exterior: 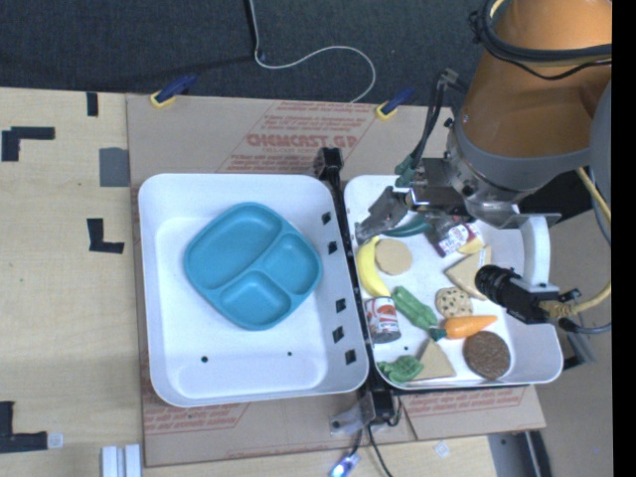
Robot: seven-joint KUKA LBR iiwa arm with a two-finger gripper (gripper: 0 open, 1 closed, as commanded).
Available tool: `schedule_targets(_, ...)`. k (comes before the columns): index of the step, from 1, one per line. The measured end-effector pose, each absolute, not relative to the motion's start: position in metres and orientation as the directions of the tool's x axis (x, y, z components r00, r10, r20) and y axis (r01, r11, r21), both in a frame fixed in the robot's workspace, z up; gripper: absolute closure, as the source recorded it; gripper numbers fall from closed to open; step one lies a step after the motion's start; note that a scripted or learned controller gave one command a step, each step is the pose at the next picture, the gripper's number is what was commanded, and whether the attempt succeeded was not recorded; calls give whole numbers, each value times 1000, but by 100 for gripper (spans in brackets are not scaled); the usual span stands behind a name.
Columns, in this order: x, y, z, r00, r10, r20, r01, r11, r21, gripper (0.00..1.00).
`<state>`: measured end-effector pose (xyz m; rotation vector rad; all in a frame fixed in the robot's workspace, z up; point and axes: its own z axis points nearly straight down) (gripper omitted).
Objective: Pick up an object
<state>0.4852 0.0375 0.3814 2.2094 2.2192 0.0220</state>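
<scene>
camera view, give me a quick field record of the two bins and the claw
left bin: holds a blue divided plate
right bin: toy food, including a banana, carrot, small can, brown round cookie
claw: over the right bin's upper left part, above the banana
held item: none seen between the fingers
arm: grey with orange band, entering from the right
</scene>
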Motion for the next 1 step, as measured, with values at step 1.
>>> schedule_targets(1, 484, 37, 382, -3, 1000, -2, 1000, 3, -2, 100)
